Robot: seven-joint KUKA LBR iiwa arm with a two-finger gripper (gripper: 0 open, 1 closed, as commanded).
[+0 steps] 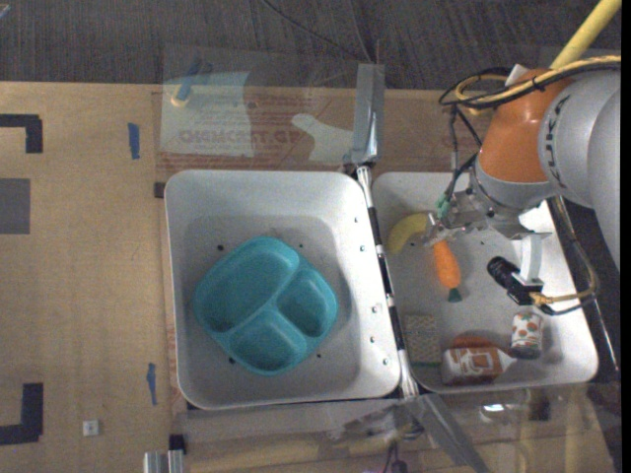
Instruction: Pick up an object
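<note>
Hovering over the upper half of the right bin [582,363], the gripper [444,223] is down among the objects, and the grey arm [587,136] reaches in from the right with its orange band [513,141] above the wrist. Just below the gripper lies the carrot [448,267], orange and pointing down the bin, its upper end very close to the gripper's tip. Whether they touch is too fine to call from up here. To the left the banana [406,233] lies near the bin's left wall, also just beside the gripper. These two look like the candidates, and I'd lean towards the carrot.

Is the gripper spread or pinched? I cannot tell, because the wrist hides it at this slant, so I won't call a grasp. Nothing is visibly lifted: carrot and banana both appear to rest on the bin floor.

Further down the same bin, well apart from the action, a bottle [475,361] lies on its side near the front wall, with a small patterned can [527,332] to its right and a mesh pad [424,335] to its left. In the left bin [197,205] there is a teal plate [264,305] with divided compartments.

So on progress, the reach looks done, with the gripper positioned next to a pickable object. The closing, the grip check and the lift all look to be ahead, and nothing is up off the bin yet
</note>
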